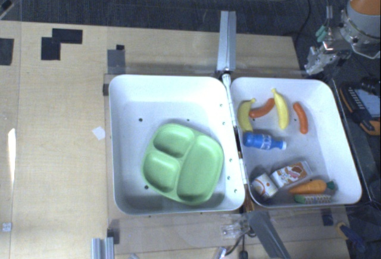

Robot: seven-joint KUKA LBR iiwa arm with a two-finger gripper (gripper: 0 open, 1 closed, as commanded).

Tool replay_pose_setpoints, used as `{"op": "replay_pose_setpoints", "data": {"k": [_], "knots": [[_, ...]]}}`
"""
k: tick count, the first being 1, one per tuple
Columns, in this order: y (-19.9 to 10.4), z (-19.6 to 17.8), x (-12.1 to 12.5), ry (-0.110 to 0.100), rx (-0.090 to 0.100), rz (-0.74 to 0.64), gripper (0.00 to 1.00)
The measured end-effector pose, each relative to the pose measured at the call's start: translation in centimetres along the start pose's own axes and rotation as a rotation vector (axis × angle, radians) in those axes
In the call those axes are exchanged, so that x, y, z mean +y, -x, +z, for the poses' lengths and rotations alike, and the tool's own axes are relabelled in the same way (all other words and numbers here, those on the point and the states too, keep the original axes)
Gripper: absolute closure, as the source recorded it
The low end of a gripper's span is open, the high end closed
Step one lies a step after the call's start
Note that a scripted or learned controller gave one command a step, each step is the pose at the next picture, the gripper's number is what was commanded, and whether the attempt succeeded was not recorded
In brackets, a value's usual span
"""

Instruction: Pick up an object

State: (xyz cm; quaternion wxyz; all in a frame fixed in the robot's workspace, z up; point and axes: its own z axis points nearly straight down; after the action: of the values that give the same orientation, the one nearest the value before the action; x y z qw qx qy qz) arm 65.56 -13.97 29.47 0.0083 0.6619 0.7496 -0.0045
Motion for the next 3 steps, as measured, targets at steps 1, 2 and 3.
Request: {"op": "replay_pose_setpoints", "data": {"k": [1,2,3], "knots": [[0.0,-0.8,0.2,0.001,-0.002,-0.007,1.0],[0.0,-1.7,0.5,0.002,-0.005,-0.013,1.0],[0.0,-2.5,0.8,0.003,-0.007,-0.019,1.0]]}}
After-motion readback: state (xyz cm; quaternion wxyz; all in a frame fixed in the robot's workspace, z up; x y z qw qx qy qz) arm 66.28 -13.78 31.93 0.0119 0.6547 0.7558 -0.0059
